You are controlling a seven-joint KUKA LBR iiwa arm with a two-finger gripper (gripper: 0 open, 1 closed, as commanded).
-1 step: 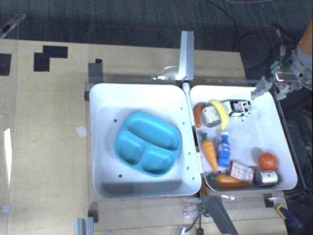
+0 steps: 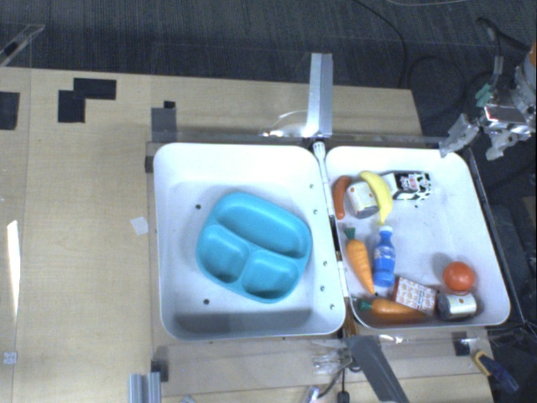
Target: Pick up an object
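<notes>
Objects (image 2: 382,250) in right bin | gripper (image 2: 482,138) open, empty, outside bin corner

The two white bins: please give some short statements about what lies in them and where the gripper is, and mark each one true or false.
1. The blue divided tray lies in the left bin. True.
2. The banana lies in the left bin. False: it lies in the right bin.
3. The gripper is outside the bins, past the right bin's far right corner. True.
4. The blue bottle stands on the divided tray. False: it lies in the right bin, beside a carrot.
5. The tomato is between the gripper's fingers. False: it rests in the right bin.
</notes>
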